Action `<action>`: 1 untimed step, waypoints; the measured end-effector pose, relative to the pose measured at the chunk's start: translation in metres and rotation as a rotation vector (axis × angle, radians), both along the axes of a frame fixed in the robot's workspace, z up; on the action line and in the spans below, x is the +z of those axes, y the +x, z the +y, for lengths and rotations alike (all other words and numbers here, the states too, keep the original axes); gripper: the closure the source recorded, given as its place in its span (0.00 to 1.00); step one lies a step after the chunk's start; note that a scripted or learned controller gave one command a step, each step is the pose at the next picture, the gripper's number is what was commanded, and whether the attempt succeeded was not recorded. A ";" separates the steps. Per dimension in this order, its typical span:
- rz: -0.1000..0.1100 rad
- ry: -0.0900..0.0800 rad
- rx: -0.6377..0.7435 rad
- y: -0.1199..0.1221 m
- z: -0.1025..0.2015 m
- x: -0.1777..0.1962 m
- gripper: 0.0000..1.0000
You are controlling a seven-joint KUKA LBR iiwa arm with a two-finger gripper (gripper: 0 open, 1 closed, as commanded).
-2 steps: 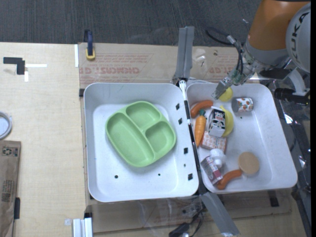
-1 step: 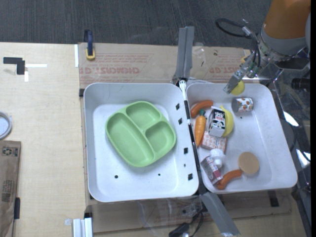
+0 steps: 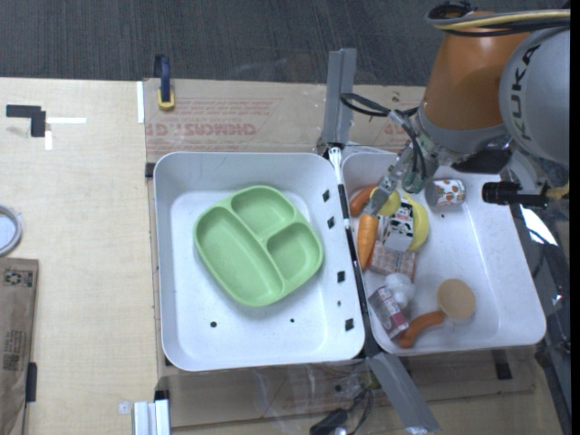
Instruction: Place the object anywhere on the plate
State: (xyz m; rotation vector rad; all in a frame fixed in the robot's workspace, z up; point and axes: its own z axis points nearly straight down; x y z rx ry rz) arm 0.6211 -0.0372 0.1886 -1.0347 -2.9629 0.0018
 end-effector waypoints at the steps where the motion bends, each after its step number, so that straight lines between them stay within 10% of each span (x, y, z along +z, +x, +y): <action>1: -0.003 0.000 0.201 0.018 0.055 0.000 1.00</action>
